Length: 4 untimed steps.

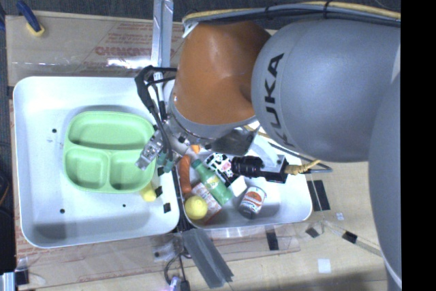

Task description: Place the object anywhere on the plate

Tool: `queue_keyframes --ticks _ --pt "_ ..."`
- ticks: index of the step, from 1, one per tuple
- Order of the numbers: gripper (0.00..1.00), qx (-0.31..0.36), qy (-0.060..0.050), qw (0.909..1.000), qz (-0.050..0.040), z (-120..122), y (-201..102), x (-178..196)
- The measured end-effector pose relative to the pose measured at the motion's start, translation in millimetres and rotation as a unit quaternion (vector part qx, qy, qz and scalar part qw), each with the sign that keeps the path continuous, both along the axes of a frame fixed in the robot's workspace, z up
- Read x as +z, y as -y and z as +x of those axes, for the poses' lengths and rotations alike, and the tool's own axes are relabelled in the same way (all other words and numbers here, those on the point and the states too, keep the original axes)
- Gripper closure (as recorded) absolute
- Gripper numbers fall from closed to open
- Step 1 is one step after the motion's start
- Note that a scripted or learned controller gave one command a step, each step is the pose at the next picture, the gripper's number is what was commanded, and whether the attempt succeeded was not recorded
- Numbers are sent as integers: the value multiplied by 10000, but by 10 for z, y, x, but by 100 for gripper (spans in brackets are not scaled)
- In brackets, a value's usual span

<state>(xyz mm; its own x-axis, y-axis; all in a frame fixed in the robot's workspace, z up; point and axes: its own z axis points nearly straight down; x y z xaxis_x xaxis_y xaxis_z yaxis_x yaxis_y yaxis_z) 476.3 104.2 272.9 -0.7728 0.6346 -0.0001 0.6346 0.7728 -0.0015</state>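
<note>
Camera view: green plate [109, 146], three compartments, sits in the left bin [34, 215], nothing on it. The arm [272, 99] comes in from the right and covers most of the right bin [300, 211]. The gripper [154, 150] is low over the plate's right edge, by the wall between the bins. Open or closed: cannot tell, the tip is small, cluttered and partly under cables.

Likely the object: the small yellow piece [148, 195], lying on the left bin floor just beside the plate's near right corner, off the plate. It is near the gripper, on its near side, apart from it, not held.

Right bin has a lemon [195, 207], green bottle [212, 185] and can [251, 201], packed close.

Step in hand, my read: the pick is not secured. To do it well, come straight down over the yellow piece, stay clear of the plate rim and bin wall, close fully, then lift above the rim before moving left over a compartment.
</note>
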Motion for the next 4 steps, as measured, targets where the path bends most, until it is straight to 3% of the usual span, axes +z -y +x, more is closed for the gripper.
queue_keyframes --ticks 1,2,3,4 --pt "100 -1768 6 9842 2 271 56 143" --pt "100 -1606 2 9870 0 395 223 222" --pt "100 -503 -18 9987 -2 309 -241 -149" --pt "100 -428 -9 9991 -1 -4 29 -509"
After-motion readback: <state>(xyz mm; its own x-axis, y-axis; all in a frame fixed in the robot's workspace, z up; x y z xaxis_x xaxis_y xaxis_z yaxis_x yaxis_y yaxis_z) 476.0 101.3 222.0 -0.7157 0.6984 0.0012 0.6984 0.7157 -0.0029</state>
